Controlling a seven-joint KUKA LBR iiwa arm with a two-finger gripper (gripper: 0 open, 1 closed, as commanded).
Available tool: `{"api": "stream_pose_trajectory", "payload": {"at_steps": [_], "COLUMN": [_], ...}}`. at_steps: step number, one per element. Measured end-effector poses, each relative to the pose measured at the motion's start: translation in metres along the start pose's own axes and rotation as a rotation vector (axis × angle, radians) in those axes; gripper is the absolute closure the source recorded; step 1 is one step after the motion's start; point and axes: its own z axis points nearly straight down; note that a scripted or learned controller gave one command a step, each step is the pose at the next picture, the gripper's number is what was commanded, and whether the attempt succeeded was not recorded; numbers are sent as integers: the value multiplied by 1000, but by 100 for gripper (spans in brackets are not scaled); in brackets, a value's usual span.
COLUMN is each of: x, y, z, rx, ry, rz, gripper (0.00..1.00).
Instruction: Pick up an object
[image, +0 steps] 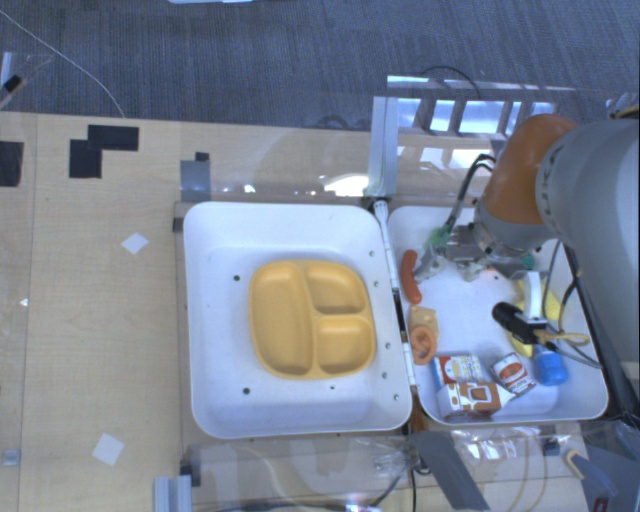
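Note:
My gripper (436, 258) hangs low over the back left part of the right bin (470, 215), below the arm's orange band. A red sausage (408, 277) lies just left of it along the bin's left wall, apart from the gripper. Nearer the front, an orange and tan food piece (424, 335) rests by the same wall. A red and white carton (465, 385) and a smaller red and white packet (513, 375) lie at the bin's front, with a blue object (551, 370) to their right. Nothing shows between the fingers.
The left bin (215, 400) holds a yellow divided plate (310, 318) in its middle. A metal frame (383, 140) stands behind the bins. The grey arm covers the right bin's back right corner.

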Motion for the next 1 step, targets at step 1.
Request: {"api": "stream_pose_trajectory", "payload": {"at_steps": [1], "x": [-84], "y": [40], "z": [1], "rx": [21], "ry": [17], "rz": [-510], "gripper": [0]}}
